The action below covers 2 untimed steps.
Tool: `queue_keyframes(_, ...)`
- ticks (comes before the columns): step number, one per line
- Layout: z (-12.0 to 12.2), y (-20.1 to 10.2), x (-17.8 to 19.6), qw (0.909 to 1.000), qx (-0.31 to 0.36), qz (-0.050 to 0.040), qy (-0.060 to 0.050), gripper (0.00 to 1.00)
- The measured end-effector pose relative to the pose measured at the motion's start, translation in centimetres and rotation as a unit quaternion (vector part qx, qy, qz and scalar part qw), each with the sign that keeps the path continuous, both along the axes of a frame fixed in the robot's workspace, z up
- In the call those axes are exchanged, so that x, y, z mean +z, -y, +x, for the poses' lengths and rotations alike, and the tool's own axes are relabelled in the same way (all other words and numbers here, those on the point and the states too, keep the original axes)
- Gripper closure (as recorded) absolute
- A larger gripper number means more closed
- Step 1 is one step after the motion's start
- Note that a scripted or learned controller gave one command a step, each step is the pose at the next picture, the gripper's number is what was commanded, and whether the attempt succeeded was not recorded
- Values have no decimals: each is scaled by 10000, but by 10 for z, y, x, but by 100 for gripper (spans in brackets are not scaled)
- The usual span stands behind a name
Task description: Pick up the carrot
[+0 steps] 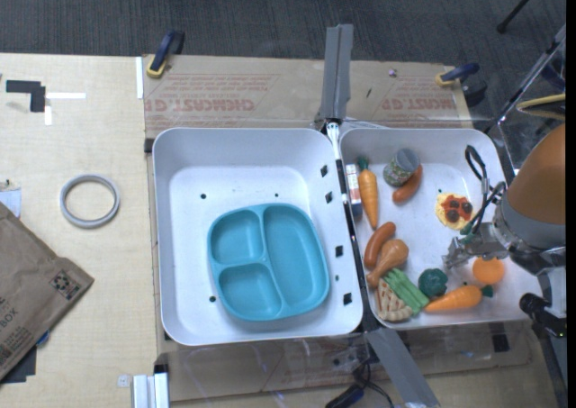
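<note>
The gripper [468, 249] hovers low in the right bin [423, 140] at the frame's lower right, beside the carrot [454, 299] lying near the front wall, probably lining up; whether its fingers are released I cannot tell.

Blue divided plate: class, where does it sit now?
The blue divided plate lies in the left white bin, toward its lower middle, left of the divider from the right bin holding the toy food.

Glossy plastic carrot [455, 299], smooth matt teal plate [268, 262], probably plastic white bins [180, 244], cardboard underlay [234, 95].
</note>
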State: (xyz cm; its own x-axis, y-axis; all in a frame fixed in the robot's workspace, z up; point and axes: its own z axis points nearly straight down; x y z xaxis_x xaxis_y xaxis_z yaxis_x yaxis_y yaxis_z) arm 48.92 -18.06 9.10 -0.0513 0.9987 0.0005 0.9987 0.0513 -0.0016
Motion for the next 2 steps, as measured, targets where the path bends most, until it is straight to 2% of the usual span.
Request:
queue_keyframes(1,0,0,0,10000,1,-1,1,0)
queue_keyframes(2,61,34,0,10000,88,47,-6,0)
